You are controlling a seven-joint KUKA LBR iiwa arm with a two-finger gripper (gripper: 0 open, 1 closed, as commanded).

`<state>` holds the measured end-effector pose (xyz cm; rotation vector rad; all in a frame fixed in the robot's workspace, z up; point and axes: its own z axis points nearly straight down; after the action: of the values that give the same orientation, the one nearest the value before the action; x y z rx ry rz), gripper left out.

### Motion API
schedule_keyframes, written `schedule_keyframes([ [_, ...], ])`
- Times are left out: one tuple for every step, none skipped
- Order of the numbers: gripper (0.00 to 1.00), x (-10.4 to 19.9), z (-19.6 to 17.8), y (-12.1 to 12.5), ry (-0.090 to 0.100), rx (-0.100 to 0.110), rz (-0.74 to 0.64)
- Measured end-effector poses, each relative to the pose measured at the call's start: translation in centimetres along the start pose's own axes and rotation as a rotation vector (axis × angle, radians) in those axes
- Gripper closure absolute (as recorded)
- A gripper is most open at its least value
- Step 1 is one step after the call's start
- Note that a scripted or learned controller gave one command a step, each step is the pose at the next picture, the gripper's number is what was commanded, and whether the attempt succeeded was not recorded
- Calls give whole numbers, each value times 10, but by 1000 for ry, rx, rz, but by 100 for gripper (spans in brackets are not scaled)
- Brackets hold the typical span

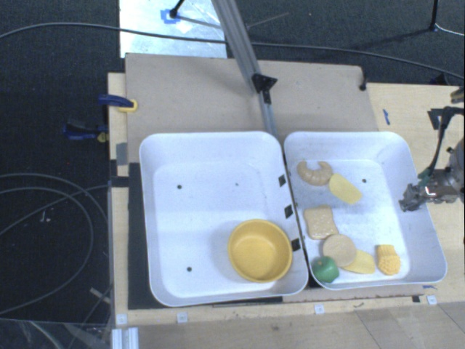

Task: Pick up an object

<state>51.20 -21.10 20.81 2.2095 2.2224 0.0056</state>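
The right bin (396,147) holds several toy foods: a croissant (315,171), a yellow oval piece (345,189), a bread slice (320,222), a round biscuit (339,249), a yellow wedge (360,265), a green apple (325,269) and a corn cob (388,259). My gripper (413,199) hangs over the right rim of that bin, right of the oval piece and above the corn cob. Nothing shows in its grasp. A yellow bowl (260,249) sits upright in the left bin (189,166), at its front right.
A slanted grey pole (243,46) crosses the cardboard backing behind the bins and ends at their shared divider. Blue and yellow clamps (109,115) stick out at the bench's left edge. Cables lie on the dark floor to the left.
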Motion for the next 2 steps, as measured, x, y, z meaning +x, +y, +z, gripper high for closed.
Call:
schedule_keyframes([
  [100, -1, -54, 2, 0, 2, -1],
  [100, 48, -42, 7, 3, 5, -4],
])
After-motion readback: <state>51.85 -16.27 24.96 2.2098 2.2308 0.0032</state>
